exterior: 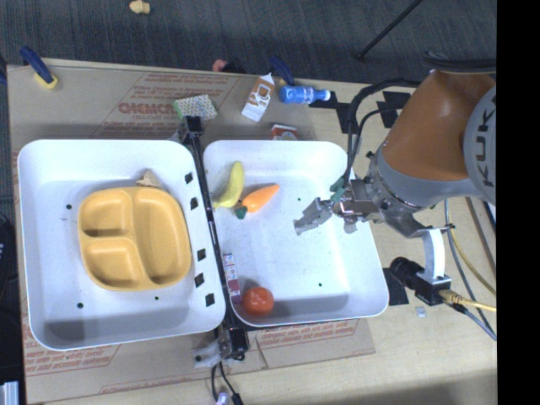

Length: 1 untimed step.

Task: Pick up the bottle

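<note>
The gripper [310,218] is above the right bin [337,294], near its middle, and holds nothing. Its fingers seem a little apart, but the view is too blurred there to tell surely. The bottle [304,95], blue, lies on its side on the bench behind the right bin, outside of it. In the right bin are a banana [230,184], a carrot [258,197] and a tomato [258,300]. The left bin [42,226] bears a yellow divided plate [135,236].

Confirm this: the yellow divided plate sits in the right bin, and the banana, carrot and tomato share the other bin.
Wrong bin. The camera view shows the yellow divided plate in the left bin; the banana, carrot and tomato share the right bin.
</note>
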Motion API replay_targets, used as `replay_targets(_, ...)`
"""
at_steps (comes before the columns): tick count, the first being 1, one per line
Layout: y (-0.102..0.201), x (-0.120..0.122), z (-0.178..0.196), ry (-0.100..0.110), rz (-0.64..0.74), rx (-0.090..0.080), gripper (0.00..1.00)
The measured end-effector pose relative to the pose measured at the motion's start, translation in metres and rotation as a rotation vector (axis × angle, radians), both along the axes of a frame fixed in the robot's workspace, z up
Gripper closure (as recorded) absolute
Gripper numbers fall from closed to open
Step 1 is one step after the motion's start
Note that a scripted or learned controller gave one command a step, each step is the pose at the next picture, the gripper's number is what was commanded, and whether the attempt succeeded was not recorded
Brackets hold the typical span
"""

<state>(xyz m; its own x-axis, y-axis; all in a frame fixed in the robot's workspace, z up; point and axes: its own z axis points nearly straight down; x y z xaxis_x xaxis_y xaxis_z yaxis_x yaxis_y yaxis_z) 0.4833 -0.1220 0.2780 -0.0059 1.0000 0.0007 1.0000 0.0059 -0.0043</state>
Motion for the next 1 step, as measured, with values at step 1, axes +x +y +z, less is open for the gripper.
replay_targets(1,0.0157,0.0598,0.0660,-0.001,-0.386,-0.003,0.00)
